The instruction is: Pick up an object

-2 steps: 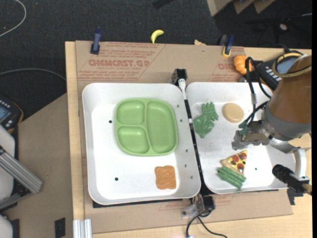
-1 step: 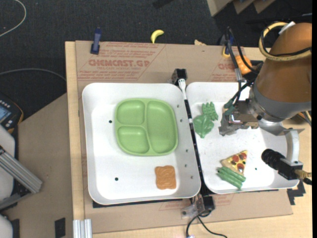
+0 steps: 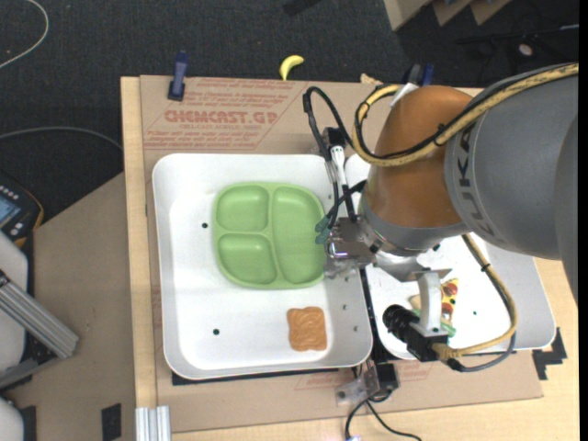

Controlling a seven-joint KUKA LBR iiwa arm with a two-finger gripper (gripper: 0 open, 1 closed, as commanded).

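The shallow plastic bin on the left [image 3: 179,246] is plain white, with small dark dots on its floor. The divided plastic plate [image 3: 268,235] inside it is pale green throughout. The small waffle-textured block [image 3: 307,328] near the bin's lower edge is orange-brown. The second shallow bin on the right [image 3: 528,324] is also white. The flat cardboard sheet [image 3: 220,118] under both bins is tan and carries red printed lettering. The robot arm [image 3: 514,163] is grey, with an orange band [image 3: 418,168] above the wrist; black and yellow cables run over it. The carpeted floor [image 3: 92,26] is dark grey.
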